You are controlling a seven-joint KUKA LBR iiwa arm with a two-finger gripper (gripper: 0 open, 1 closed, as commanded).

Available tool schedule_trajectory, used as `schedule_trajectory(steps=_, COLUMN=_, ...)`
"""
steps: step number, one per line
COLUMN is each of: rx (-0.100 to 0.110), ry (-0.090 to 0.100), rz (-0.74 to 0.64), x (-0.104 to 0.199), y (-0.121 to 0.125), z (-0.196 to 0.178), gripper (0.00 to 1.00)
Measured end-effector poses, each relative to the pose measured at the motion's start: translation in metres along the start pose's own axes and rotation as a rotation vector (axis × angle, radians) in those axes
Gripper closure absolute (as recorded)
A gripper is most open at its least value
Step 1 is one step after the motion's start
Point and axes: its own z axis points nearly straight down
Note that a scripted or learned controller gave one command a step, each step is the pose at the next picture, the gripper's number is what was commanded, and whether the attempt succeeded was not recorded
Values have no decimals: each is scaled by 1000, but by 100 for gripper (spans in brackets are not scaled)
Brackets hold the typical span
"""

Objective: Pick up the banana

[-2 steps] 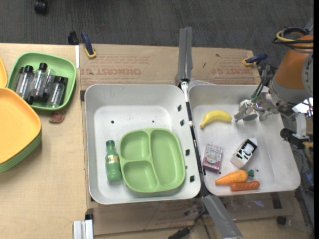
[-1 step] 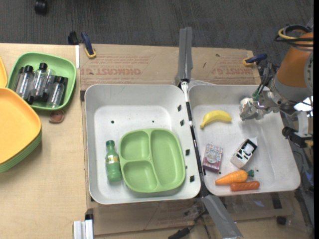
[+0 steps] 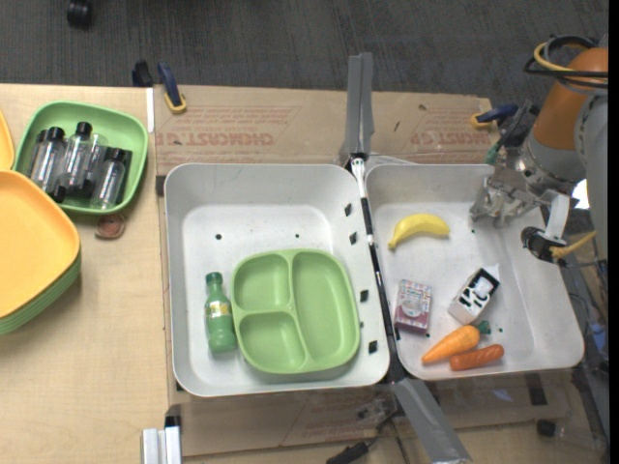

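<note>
Orange plastic carrot (image 3: pixel 451 344) near right white bin's (image 3: pixel 561 346) front; curved yellow banana (image 3: pixel 419 229) lies further back, untouched; gripper (image 3: pixel 503 204) apart to its right, opening unclear.

banana (image 3: pixel 420 228): smooth, matt yellow skin;
bins (image 3: pixel 184 220): glossy white plastic;
divided tray (image 3: pixel 293 310): smooth green plastic;
bench (image 3: pixel 77 375): matt wood
</note>
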Motion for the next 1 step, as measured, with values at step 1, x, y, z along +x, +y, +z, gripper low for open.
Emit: schedule_trajectory(steps=1, rx=-32, ry=3, rz=562, x=4, y=2, z=-56, gripper=100)
